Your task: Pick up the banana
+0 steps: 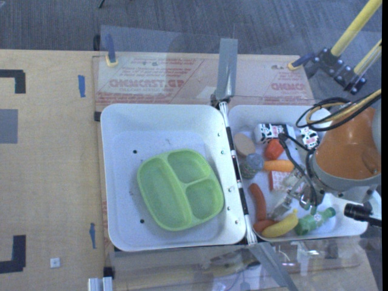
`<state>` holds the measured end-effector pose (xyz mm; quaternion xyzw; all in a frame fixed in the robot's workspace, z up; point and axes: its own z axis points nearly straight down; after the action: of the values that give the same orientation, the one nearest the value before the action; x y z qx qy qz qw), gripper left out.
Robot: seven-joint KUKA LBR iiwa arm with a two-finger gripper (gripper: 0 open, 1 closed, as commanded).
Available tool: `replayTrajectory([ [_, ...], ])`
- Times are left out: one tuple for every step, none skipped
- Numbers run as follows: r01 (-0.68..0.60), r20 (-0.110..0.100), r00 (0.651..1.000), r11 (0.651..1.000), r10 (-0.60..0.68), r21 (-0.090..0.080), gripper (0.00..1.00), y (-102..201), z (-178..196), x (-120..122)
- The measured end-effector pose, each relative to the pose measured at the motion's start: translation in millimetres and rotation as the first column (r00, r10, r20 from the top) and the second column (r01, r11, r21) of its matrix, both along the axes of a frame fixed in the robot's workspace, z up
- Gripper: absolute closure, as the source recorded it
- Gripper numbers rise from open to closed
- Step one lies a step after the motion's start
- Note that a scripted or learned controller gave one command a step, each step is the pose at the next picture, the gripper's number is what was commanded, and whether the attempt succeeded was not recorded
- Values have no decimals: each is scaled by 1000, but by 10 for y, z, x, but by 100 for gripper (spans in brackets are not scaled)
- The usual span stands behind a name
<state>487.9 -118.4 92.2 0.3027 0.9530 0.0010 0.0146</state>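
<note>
The yellow banana (282, 226) lies near the front edge of the right bin (345, 230), curved, with its ends pointing left and right. My gripper (295, 197) hangs low over that bin, just above and slightly behind the banana. The orange-banded wrist (345, 153) rises behind it and hides the right part of the bin. Nothing shows as lifted off the bin floor.
Crowded around the banana are a red sausage (259, 200) at its left, a green bottle (315, 220) at its right and a carrot (279, 165) further back. A cow-patterned carton (270, 131) lies at the rear. The left bin (121, 126) holds a green divided plate (180, 188).
</note>
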Motion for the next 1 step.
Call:
replayTrajectory([
  [-19,0,1000,1000,19,-2,0,7,4,-3],
])
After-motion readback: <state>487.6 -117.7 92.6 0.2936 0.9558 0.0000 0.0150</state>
